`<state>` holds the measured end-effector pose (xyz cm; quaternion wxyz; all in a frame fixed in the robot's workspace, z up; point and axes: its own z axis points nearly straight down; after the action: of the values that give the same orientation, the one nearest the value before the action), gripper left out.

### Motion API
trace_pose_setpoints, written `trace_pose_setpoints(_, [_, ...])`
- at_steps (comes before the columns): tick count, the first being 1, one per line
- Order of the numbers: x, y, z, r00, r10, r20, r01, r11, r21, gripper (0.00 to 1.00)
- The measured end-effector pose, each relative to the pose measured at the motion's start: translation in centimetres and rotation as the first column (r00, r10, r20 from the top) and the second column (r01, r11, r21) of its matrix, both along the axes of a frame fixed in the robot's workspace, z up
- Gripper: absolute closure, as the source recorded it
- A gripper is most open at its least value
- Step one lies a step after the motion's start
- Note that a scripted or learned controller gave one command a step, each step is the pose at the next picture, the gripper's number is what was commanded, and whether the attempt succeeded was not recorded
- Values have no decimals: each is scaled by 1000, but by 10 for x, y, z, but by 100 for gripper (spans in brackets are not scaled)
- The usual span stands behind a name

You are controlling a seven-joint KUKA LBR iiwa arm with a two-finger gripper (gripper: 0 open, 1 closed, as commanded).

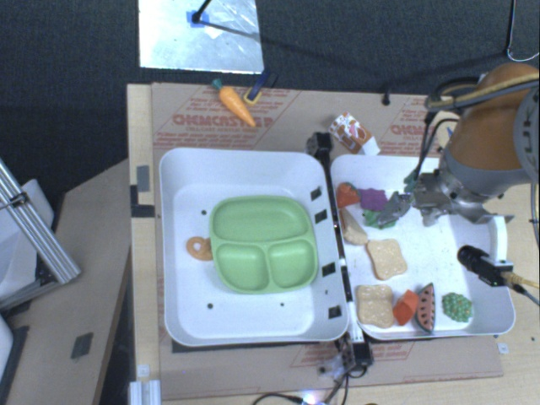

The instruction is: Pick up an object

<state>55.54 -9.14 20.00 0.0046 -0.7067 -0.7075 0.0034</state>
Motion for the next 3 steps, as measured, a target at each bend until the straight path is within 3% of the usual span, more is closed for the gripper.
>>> trace_pose_setpoints(1, [3, 0, 6, 1000, 2, 13, -2, 1000, -2, 0])
trace_pose_setpoints(2, [-5, -1, -53, 1000, 0, 8, 0, 1000, -1, 0])
trace_pose_setpoints(3, [2, -1, -113, 1000, 0, 13, 0, 1000, -2, 0])
